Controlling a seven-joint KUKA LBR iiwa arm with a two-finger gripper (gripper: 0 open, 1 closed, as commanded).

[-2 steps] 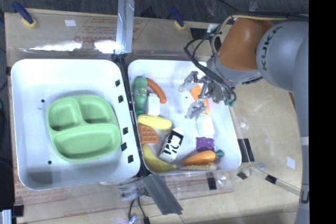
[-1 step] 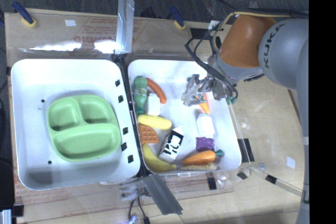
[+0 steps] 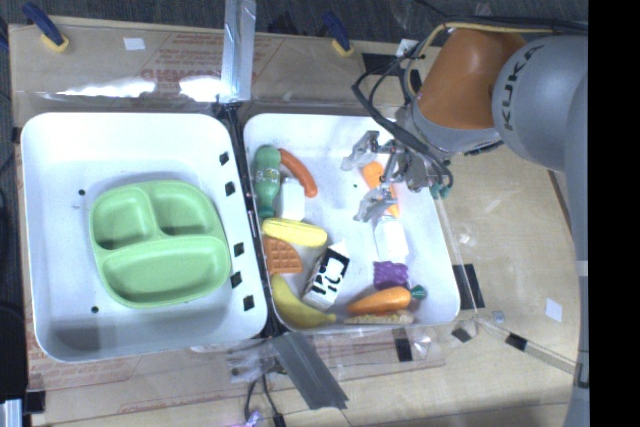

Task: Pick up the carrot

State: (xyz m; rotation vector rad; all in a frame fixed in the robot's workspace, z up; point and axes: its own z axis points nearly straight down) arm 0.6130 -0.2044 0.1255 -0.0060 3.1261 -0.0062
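So the pincer hangs over the upper middle of the right bin, fingers spread wide, nothing between them. The carrot sits well below it near the bin's bottom edge, lying roughly left-right with its green tip pointing right. I'd guess it needs to shift down-frame and line up across that axis.

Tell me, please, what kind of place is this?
Probably a robotics lab bench for pick-and-place tests: a KUKA arm reaches over two white bins, one filled with toy food such as the carrot.
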